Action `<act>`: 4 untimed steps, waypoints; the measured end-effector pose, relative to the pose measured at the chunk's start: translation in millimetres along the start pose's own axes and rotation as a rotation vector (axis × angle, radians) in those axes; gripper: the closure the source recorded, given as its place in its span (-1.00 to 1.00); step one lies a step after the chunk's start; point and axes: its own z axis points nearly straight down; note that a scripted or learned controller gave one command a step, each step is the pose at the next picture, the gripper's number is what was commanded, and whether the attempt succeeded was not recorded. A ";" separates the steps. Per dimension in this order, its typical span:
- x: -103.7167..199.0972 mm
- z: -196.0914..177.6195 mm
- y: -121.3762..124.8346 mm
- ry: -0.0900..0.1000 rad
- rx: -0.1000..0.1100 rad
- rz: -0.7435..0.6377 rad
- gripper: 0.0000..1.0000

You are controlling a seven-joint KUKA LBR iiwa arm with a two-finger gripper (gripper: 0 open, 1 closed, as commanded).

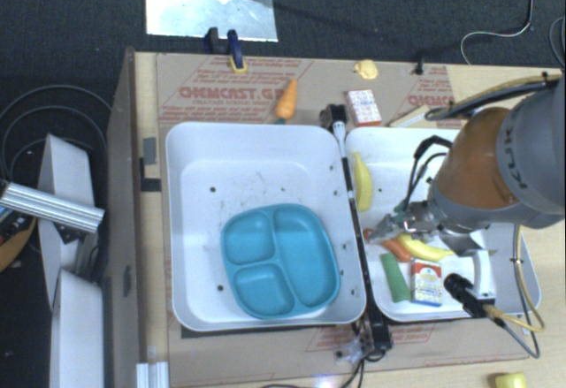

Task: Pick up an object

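Note:
My gripper (386, 230) hangs low over the left half of the right bin (389, 140), the grey arm with its orange band reaching in from the right. Just beneath and to its right lie a small orange carrot-like piece (395, 247) and a yellow banana (430, 250). A green stick-shaped object (395, 277) and a red and white carton (427, 282) lie nearer the front wall. A second yellow banana (362, 182) lies along the bin's left wall. I see nothing lifted off the bin floor.
The left bin (203, 156) holds a blue divided plate (279, 259). On the cardboard behind the bins lie an orange carrot (285, 100), a small box (363, 107) and a yellow lump (366, 70).

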 end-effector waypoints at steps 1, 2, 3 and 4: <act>-22.6 0.0 141.1 -0.007 -0.007 -0.008 -1.00; -23.8 -78.6 73.7 -0.002 0.010 0.001 -1.00; -31.1 4.6 25.5 -0.002 0.013 0.000 -1.00; -31.0 -7.6 27.8 -0.003 0.008 -0.001 1.00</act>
